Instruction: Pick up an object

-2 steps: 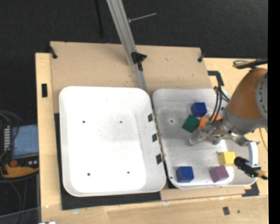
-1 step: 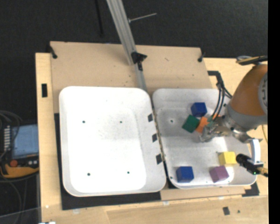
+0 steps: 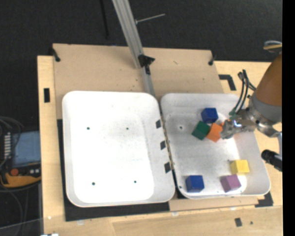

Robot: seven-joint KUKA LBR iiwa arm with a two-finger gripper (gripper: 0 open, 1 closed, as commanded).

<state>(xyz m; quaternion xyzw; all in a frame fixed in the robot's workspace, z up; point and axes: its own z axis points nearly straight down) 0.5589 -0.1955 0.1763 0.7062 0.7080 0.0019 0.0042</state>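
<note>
The right bin (image 3: 187, 149) holds several small blocks. A blue block (image 3: 209, 114) lies near the back, with a green block (image 3: 201, 131) and an orange block (image 3: 215, 132) touching each other just below it. A yellow block (image 3: 240, 166), a purple block (image 3: 230, 182) and a second blue block (image 3: 194, 183) lie near the front. My gripper (image 3: 228, 130) comes in from the right and sits right against the orange block's right side. Whether it grips anything cannot be made out.
The left bin (image 3: 110, 146) lies beside the right one. A slanted metal bar (image 3: 130, 31) rises from the back of the bench between the bins. Cables and a box (image 3: 19, 154) sit off the bench at the left.
</note>
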